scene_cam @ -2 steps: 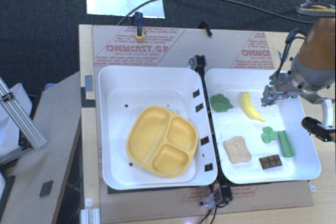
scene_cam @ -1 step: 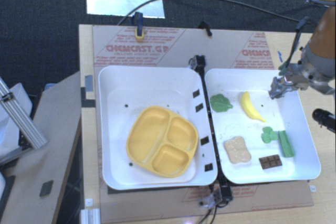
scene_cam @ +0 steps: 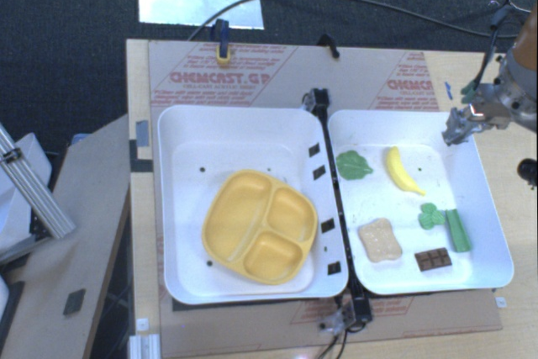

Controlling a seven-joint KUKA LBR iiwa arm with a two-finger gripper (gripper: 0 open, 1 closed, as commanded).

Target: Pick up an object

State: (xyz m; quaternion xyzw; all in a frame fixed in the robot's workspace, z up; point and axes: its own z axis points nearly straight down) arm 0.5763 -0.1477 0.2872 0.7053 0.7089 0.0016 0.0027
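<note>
The banana (scene_cam: pixel 403 171) is lying untouched in the right bin (scene_cam: pixel 492 214), sharing it with a lettuce leaf (scene_cam: pixel 353 165), a bread slice (scene_cam: pixel 380 240), a chocolate bar (scene_cam: pixel 433 260) and a green vegetable (scene_cam: pixel 446 224). The gripper (scene_cam: pixel 461 125) is hovering over that bin's far right corner; how its fingers are standing I cannot tell. A yellow divided plate (scene_cam: pixel 260 225) is sitting in the left bin (scene_cam: pixel 189 147).

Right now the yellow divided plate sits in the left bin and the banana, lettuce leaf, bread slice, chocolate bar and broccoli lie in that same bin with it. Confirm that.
Not quite. The yellow divided plate does sit in the left bin, but the banana, lettuce leaf, bread slice, chocolate bar and broccoli lie in the right bin, as the camera view shows.
</note>
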